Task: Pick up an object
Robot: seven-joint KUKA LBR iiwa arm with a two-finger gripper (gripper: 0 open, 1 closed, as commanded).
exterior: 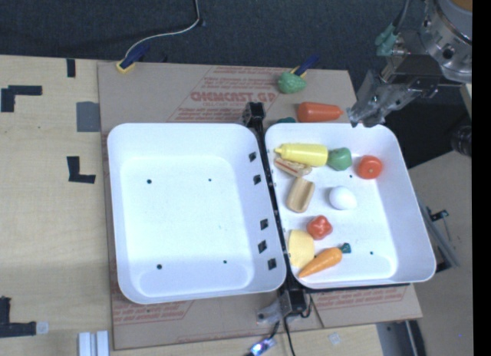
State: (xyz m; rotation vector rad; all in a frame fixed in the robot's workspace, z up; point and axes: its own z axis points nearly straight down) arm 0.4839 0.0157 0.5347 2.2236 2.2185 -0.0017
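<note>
The right bin (pixel 411 216) holds several toy foods: a yellow corn-like piece (pixel 303 153), a green piece (pixel 339 158), a red tomato (pixel 370 166), a white egg (pixel 342 198), a tan bread roll (pixel 299 193), a small red pepper (pixel 319 227), a yellow wedge (pixel 301 248) and an orange carrot (pixel 322 260). My gripper (pixel 368 114) hangs over the bin's far rim, above and slightly right of the green piece and the tomato. Nothing shows in its grasp.
The left bin (pixel 115 143) lies beside the right one, joined by a black hinge strip. On the cardboard behind the bins lie a green toy (pixel 291 81) and a red-orange toy (pixel 318 111). A cable runs along the back.
</note>
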